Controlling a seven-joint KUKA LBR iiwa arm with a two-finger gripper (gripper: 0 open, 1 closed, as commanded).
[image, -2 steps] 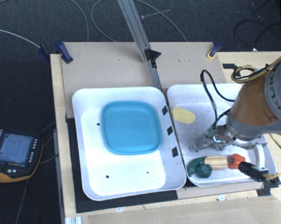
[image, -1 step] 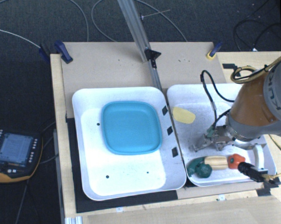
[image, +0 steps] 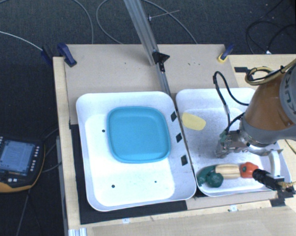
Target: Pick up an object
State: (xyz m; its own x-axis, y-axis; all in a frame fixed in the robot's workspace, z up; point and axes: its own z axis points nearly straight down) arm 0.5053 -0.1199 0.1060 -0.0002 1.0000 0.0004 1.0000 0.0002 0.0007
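My tool (image: pixel 231 144), whose grip state I cannot tell, hangs in the right bin (image: pixel 206 100) just above the tan piece (image: pixel 227 171) by the near wall, so descending here I may strike bare floor.

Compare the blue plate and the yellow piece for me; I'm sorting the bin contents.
The blue plate is large and squarish with rounded corners; the yellow piece is small and oval. The plate lies in the left bin, the yellow piece in the right bin, near its far left corner. The plate is far from the claw; the yellow piece is closer. Both lie flat, untouched.
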